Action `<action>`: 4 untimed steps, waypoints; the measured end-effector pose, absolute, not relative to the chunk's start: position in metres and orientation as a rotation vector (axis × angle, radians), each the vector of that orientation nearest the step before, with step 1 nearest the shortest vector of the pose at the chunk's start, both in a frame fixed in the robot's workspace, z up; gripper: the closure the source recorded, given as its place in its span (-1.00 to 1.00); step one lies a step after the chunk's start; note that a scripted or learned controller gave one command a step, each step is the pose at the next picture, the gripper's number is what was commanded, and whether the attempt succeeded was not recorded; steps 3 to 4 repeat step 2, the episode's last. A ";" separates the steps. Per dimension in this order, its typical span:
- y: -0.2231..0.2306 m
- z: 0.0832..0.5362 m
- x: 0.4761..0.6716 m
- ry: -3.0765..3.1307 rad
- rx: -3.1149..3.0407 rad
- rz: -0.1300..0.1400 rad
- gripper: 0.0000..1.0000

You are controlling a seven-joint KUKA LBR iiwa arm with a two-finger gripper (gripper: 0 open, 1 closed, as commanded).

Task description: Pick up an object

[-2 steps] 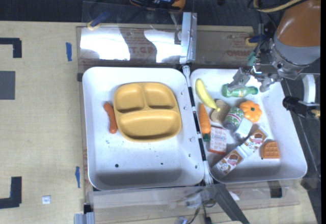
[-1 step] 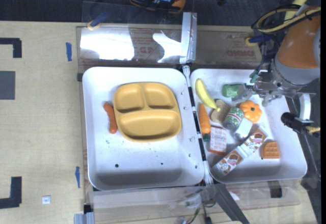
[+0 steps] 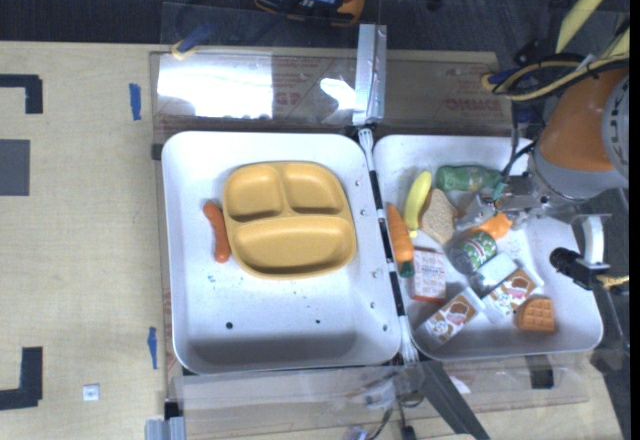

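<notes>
Gripper [image 3: 507, 200], grip state unclear, low over glossy packets and green can [image 3: 477, 250] in right bin [image 3: 578, 323].

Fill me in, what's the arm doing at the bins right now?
The arm reaches in from the right, over the right bin, which holds a clutter of toy food: a banana, a carrot, a can, small cartons and a waffle. Nothing looks lifted yet. The left bin holds a yellow divided tray with a sausage beside it.
</notes>
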State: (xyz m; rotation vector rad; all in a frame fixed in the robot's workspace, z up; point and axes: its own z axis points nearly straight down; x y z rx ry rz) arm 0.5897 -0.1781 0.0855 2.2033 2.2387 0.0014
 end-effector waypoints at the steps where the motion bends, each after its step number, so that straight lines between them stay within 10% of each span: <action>1: -0.180 0.097 0.591 2.232 2.205 0.005 1.00; 2: -0.106 0.212 0.592 2.451 1.963 0.001 1.00; 4: -0.106 0.212 0.592 2.451 1.963 0.001 1.00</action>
